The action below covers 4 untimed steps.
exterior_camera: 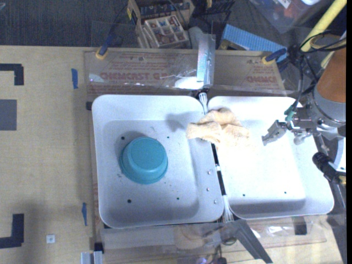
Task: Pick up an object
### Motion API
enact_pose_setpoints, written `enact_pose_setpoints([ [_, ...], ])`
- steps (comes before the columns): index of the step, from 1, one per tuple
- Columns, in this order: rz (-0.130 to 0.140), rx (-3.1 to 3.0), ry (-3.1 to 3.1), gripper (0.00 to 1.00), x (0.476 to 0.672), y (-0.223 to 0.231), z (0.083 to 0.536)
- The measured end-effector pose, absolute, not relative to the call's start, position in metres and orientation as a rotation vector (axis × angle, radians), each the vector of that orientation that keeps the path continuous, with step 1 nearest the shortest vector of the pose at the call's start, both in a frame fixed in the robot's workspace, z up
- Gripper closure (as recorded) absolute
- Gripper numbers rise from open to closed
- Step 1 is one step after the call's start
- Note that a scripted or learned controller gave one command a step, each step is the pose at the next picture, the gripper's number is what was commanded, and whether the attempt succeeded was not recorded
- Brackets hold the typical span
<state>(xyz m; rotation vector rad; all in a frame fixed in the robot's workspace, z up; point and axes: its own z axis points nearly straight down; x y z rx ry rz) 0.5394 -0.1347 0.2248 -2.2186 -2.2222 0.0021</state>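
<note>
Teal bowl (144, 159), upside down, sits in the left white bin (110, 114), toward its left half. Draped over the divide between the two bins, near their far edge, lies a crumpled beige cloth (218, 129), partly in each. Within the right white bin (275, 197), the grey arm's jaws (283, 130) hang over the upper right area, parted and holding nothing, well apart from the cloth. Both bins rest on a pale wooden worktop (44, 164).
</note>
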Motion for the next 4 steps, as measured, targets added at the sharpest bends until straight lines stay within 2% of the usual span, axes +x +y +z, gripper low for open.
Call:
enact_pose_setpoints([
  [1, 0.001, -2.219, -2.226, 0.00, 0.605, -0.125, 0.153],
  [2, 0.000, -2.217, -2.230, 0.00, 0.644, -0.179, 0.140],
  [3, -0.008, -2.073, -2.373, 0.00, 0.650, -0.102, 0.090],
  [4, 0.001, -1.809, -2.579, 0.00, 0.669, -0.098, 0.090],
])
